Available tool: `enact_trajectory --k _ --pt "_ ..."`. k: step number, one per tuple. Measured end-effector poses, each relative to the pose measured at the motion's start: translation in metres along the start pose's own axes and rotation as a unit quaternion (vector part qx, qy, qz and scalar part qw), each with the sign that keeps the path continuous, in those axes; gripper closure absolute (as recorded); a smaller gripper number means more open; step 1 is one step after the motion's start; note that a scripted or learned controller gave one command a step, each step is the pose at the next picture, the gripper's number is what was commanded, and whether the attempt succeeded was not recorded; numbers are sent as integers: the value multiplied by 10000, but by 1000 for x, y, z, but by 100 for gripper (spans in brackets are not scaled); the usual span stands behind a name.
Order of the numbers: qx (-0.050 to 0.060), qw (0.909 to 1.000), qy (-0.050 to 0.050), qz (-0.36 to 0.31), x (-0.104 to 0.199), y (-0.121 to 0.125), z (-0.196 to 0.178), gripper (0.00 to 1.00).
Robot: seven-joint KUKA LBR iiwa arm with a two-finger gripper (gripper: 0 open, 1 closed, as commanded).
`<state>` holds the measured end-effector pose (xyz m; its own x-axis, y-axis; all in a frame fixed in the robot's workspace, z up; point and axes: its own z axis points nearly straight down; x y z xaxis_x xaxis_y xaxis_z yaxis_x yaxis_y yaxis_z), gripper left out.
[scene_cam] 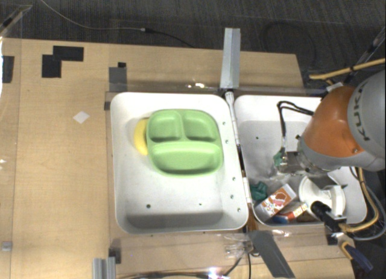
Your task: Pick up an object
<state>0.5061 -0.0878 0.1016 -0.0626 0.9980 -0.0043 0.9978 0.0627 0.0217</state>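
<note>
Camera view, from above and at a slant: two shallow white bins sit side by side on a pale wooden bench point(60, 169). The grey arm with its orange band point(332, 121) reaches in from the right of the frame and hangs over the right bin point(259, 121). The gripper point(282, 162) is low in the middle of that bin; whether it is open or closed cannot be told, and nothing can be seen held in it. The likeliest things to pick lie just below and left of it, crowded into the bin's lower left corner: a teal object point(259, 188), a red and white packet point(278, 200), a small blue object point(278, 217) and a brown one point(298, 213), touching or nearly so. The left bin point(175, 220) holds a green divided tray point(183, 141) with a yellow object point(140, 137) tucked under its left edge, well apart from the gripper. The step appears to be the approach, with the grasp not yet made. The next move probably calls for a short shift toward the lower left and a descent onto one item. Room there is tight: the corner walls and the neighbouring items hem in the cluster, so a closing grip may catch the bin wall or a second piece. The upper half of the right bin is open floor.
</note>
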Motion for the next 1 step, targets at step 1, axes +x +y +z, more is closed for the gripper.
enact_trajectory --k 1 --pt "3 10000 1 1 0 0 0 0"
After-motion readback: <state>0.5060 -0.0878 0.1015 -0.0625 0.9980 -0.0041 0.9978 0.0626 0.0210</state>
